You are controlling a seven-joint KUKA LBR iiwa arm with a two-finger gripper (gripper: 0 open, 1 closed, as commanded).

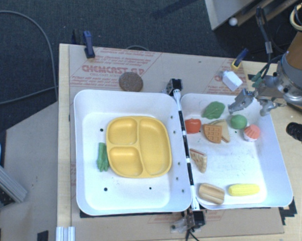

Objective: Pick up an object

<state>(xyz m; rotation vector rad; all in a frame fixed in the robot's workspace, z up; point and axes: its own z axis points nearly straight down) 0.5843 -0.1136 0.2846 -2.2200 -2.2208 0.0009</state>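
The right bin (270, 165) holds several toy foods: a green leaf (213, 109), a red tomato (193, 126), a waffle (213, 133), a green ball (237, 121), a pink-red fruit (252, 132), a sandwich wedge (198, 160), a bread roll (211, 193) and a yellow corn cob (244, 189). My gripper (254, 105) hangs over the bin's far right corner, just above and behind the green ball. It is open, with its two fingers spread wide and nothing between them.
The left bin (83, 189) carries a yellow divided plate (138, 145) with a green pea pod (103, 157) beside it. A brown disc (131, 82) lies on the board behind the bins. A white block (233, 80) sits near the far right clamp.
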